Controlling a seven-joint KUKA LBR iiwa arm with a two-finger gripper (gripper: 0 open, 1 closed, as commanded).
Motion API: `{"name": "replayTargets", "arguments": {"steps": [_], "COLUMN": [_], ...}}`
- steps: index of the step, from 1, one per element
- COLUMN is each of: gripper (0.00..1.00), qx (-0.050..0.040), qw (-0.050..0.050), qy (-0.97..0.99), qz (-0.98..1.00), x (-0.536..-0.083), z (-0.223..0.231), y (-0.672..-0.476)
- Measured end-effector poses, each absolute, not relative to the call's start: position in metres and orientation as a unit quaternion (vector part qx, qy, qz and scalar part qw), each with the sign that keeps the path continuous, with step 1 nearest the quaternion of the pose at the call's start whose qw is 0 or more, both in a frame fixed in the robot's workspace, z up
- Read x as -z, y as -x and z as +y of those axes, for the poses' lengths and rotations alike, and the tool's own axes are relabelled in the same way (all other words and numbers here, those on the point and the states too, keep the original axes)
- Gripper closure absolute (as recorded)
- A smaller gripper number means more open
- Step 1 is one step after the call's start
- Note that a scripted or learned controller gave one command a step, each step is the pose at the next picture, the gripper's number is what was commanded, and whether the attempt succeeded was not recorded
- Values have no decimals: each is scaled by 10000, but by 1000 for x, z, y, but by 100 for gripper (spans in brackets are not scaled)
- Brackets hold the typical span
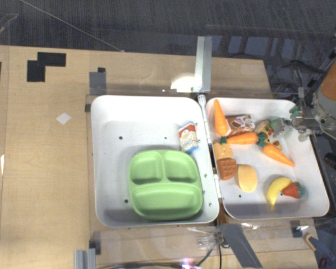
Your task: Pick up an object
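A carrot [278, 154] lies just below-left of the hand [300, 122], in the right bin [319, 200]. The hand sits at the bin's rim, half blurred; its spread cannot be told. The arm [333, 88] is cut off at right.

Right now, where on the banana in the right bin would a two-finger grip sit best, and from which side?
Probably across the middle of the banana, coming straight down from above. It lies flat on the bin floor, curved, and its mid-body looks widest. The fingers should close across its short width. Its right end touches the strawberry, so staying toward the middle or lower-left keeps the fingers off that neighbour.
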State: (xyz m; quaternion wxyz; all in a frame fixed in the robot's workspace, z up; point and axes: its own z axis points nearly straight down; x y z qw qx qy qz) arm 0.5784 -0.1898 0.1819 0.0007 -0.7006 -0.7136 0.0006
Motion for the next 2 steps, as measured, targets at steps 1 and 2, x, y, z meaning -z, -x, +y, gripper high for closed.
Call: {"name": "replayTargets", "arguments": {"steps": [1,2], "gripper": [0,100], "qx": [8,9], "qw": [-9,-9], "qy": [6892,6886], "qz": [-7246,-7251], "x": [-94,-102], "z": [-204,-203], "y": [-583,-585]}}
